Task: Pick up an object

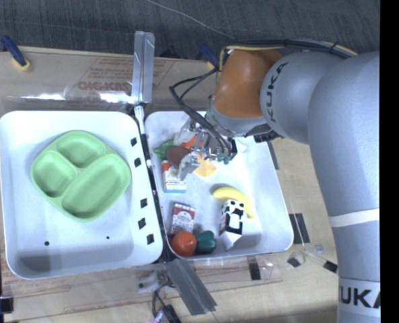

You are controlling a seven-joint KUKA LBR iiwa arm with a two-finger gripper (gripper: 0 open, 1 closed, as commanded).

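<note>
KUKA arm (320, 106) reaches in from right of frame, orange band above wrist, gripper (202, 150) low over upper left of right bin (270, 200). Jaw state cannot be told amid clutter. Beneath gripper: brown object (177, 155), yellow-orange piece (206, 169), small carton (174, 180). Lower in same bin: banana (234, 197), black-and-white carton (231, 224) just below it, red packet (182, 217), tomato-red ball (184, 243) touching green object (206, 242). Left bin (24, 247) holds green divided plate (81, 173), centre left of frame.
</note>
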